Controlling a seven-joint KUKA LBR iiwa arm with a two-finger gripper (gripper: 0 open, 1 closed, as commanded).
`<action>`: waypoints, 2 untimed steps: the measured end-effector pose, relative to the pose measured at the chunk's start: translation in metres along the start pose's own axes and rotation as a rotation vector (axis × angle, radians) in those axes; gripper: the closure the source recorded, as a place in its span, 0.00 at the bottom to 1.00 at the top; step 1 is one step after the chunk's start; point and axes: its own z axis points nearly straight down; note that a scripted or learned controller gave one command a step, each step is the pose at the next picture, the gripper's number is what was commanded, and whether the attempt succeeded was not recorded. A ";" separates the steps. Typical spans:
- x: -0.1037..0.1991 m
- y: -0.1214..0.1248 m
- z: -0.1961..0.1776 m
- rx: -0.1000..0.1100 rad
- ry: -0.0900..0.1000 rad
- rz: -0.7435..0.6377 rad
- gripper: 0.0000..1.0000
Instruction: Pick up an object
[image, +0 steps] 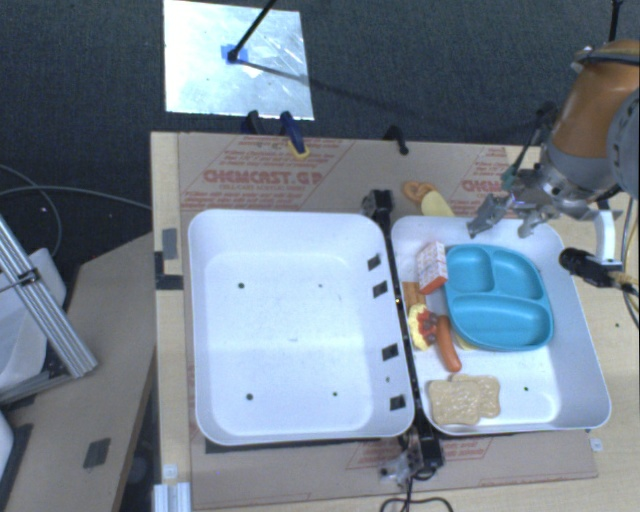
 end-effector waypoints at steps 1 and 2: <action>0.038 -0.011 0.078 -0.005 -0.001 0.003 0.00; 0.011 -0.001 0.094 0.000 0.008 -0.007 0.00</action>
